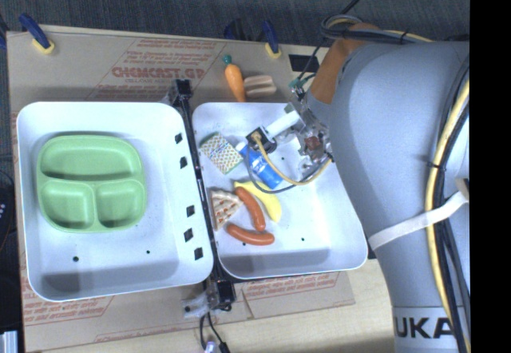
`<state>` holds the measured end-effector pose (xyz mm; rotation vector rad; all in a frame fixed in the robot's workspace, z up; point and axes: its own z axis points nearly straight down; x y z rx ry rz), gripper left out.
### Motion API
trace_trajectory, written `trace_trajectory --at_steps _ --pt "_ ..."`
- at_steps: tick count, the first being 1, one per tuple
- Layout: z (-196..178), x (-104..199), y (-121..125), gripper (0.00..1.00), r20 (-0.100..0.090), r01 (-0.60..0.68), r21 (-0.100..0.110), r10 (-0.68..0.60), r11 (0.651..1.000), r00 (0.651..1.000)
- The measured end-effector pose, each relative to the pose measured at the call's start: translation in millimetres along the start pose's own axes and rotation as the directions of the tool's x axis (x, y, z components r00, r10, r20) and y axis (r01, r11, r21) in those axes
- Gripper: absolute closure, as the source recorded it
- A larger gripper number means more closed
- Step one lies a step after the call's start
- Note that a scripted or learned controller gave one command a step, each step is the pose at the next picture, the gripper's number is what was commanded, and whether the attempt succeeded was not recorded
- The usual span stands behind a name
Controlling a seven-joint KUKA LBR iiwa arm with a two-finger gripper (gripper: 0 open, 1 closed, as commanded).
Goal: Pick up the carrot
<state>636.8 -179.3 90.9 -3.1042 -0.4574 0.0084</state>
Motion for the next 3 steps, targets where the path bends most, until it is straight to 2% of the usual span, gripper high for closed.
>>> trace_trajectory --at_steps 1,2,3 --pt "-179.8 -47.1 -13.8 0.0 -0.003 -0.034 -0.002 0.034 0.999 0.999" --pt "-17.9 -11.8 -19.4 0.0 0.002 0.036 0.001 -0.036 0.999 0.999" --pt "-28.8 -11.0 -19.8 1.0 0.003 0.04 0.004 -0.04 0.999 0.999"
